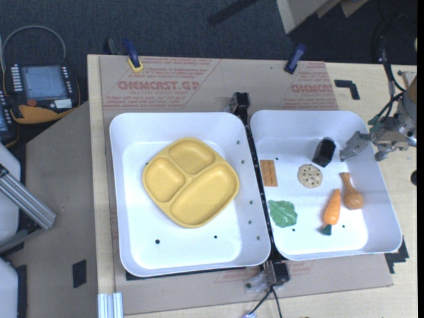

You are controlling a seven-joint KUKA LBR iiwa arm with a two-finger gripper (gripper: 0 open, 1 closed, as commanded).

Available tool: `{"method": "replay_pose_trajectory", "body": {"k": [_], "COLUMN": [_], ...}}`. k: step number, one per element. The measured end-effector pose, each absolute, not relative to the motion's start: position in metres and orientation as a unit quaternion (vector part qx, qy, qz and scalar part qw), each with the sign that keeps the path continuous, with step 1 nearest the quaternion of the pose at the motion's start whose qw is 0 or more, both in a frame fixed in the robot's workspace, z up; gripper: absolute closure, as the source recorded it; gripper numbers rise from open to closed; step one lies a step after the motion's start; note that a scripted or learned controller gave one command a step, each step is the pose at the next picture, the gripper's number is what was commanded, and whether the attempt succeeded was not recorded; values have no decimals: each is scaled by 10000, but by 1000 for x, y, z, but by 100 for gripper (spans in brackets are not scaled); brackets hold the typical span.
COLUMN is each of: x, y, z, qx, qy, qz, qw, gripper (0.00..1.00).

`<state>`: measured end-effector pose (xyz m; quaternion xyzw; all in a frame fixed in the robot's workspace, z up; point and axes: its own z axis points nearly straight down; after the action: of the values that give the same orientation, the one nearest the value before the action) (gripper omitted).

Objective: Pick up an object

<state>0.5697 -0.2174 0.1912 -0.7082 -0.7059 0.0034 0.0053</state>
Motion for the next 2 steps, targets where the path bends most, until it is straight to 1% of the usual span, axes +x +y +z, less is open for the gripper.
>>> {"method": "replay_pose_trajectory", "body": {"k": [1,2], "x": [573,566], "y": [-217,-213], "z": [198,142], "qx": [-7070,-7071], "qy": [-7072,-7071], "qz": [1,4], "qw": [-5,7], "gripper": [0,0]}}
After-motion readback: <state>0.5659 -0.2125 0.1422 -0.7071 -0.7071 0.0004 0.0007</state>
